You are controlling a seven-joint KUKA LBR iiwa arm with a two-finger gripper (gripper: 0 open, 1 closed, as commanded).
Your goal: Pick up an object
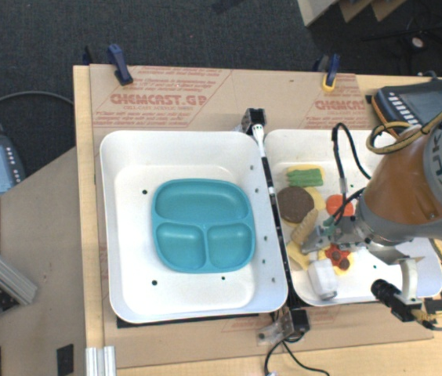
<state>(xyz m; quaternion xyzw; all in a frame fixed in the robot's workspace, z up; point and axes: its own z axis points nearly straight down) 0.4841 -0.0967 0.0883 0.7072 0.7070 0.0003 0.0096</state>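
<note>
On the desk (pixel 205 92), the left bin (pixel 119 210) holds a teal divided plate (pixel 202 224). The right bin (pixel 299 143) holds a brown disc (pixel 294 202), a green block (pixel 305 177), a white bottle (pixel 322 279) and small red pieces (pixel 335 204). The claw (pixel 323 241) hangs low among them; its opening cannot be told.

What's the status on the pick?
Gripper low in right bin, among clutter. Nothing visibly held. Brown disc and white bottle close by.
</note>
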